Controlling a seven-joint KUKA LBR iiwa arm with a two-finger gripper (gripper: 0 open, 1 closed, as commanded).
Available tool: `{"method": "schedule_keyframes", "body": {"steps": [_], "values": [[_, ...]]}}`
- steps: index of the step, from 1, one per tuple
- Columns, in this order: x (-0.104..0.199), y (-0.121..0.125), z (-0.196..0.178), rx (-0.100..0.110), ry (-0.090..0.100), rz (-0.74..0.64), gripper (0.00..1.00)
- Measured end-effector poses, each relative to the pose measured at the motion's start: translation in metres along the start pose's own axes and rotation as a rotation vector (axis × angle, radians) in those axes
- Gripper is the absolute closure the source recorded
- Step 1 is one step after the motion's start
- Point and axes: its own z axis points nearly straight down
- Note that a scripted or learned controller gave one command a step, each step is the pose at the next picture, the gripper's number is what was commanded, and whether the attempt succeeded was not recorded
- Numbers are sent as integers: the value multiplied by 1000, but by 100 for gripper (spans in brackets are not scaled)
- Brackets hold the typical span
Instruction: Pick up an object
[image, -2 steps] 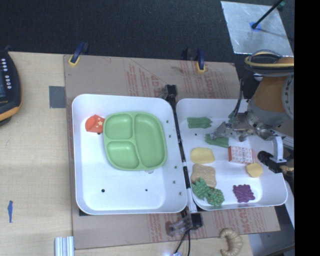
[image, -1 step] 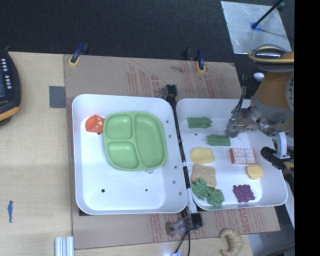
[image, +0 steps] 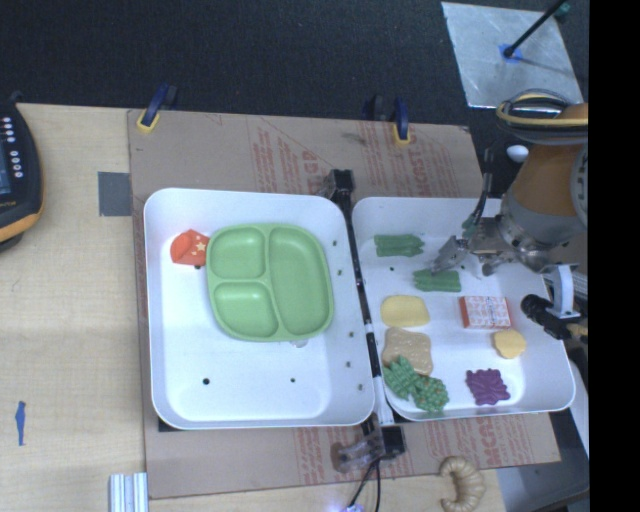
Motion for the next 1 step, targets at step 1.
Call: {"method": "schedule_keyframes", "body": {"steps": [1], "values": [[-1,0,-11,0,-1,0,100]]}}
